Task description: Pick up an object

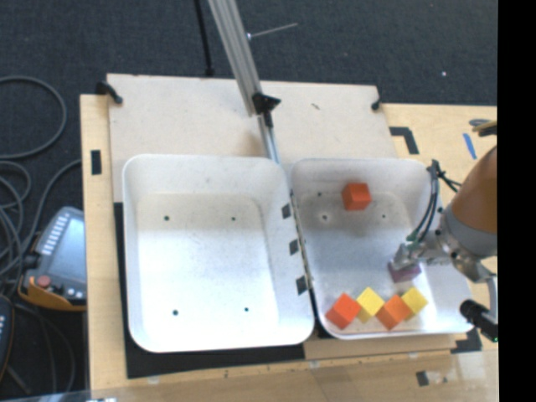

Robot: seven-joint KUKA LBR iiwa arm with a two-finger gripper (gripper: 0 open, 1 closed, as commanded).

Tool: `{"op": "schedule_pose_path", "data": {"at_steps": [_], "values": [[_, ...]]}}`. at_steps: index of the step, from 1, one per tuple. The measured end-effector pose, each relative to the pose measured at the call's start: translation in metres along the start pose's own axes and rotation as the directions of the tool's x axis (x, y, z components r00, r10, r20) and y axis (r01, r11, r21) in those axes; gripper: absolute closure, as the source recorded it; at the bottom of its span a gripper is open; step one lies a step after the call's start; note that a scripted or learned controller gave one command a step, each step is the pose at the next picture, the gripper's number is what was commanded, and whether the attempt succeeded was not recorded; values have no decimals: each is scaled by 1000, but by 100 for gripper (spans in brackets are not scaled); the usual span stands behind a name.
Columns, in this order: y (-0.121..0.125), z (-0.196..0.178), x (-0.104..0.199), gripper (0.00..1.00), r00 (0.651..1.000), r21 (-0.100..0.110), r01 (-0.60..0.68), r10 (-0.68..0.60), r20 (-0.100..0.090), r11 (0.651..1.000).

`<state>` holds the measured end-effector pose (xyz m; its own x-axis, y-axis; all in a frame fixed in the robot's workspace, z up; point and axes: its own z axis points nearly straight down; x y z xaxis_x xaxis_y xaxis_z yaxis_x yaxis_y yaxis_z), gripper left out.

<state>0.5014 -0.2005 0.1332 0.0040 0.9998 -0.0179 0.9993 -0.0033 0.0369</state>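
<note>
In the right bin [318,178], an orange cube [357,196] sits alone near the far wall. Along the near wall lies a row of blocks: an orange one [343,309], a yellow one [369,301], another orange one [393,311] and a second yellow one [414,299]. My gripper [406,265] reaches down from the right edge into the right side of this bin, just above the row. A small mauve-grey shape [404,270] shows at its tip; whether it is a block or part of the gripper is unclear.
The left bin [142,224] stands beside the right one, sharing a middle wall with black clips [295,245]. A metal pole [239,48] slants over the bench's far side. Cables and a pendant [54,262] lie on the floor at left.
</note>
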Motion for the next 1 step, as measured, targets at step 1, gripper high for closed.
{"op": "schedule_pose_path", "data": {"at_steps": [1], "values": [[0, 1, 1, 0, 1000, 1, -2, 2, -1, 1000]]}}
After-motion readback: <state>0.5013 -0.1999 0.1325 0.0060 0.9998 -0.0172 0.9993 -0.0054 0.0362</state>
